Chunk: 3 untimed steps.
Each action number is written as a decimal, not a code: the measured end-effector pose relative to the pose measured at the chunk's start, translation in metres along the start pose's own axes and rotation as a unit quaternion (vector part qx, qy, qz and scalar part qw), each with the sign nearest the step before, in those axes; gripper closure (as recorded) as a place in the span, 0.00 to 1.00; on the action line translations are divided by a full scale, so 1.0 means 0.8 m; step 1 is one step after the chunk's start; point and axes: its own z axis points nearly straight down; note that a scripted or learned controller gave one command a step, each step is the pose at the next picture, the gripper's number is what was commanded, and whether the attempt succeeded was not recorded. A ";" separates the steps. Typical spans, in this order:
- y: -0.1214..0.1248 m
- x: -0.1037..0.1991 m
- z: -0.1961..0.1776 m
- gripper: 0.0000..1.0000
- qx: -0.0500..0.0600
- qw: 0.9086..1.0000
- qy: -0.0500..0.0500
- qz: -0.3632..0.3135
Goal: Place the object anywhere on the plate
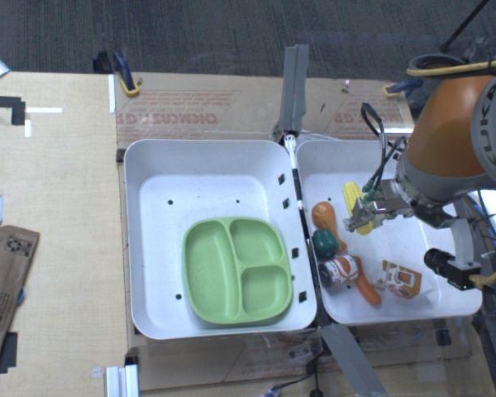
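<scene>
Two shallow white bins: left bin holds a green three-compartment plastic plate. Right bin holds a yellow corn cob touching the metal fingers; whether they grip it cannot be told. Beside them: orange-brown pear, dark green ball, red-labelled can, orange carrot, small printed carton.

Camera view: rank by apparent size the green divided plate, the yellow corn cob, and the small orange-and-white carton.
1. green divided plate, clearly largest.
2. small orange-and-white carton.
3. yellow corn cob, partly hidden by the gripper, so unsure against the carton.
</scene>
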 end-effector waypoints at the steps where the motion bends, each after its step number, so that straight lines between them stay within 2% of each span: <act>1: 0.020 0.112 0.001 1.00 0.001 1.000 0.000 0.022; 2: 0.020 0.112 0.001 0.00 0.001 1.000 0.000 0.022; 3: 0.020 0.111 -0.009 1.00 0.002 1.000 -0.001 0.021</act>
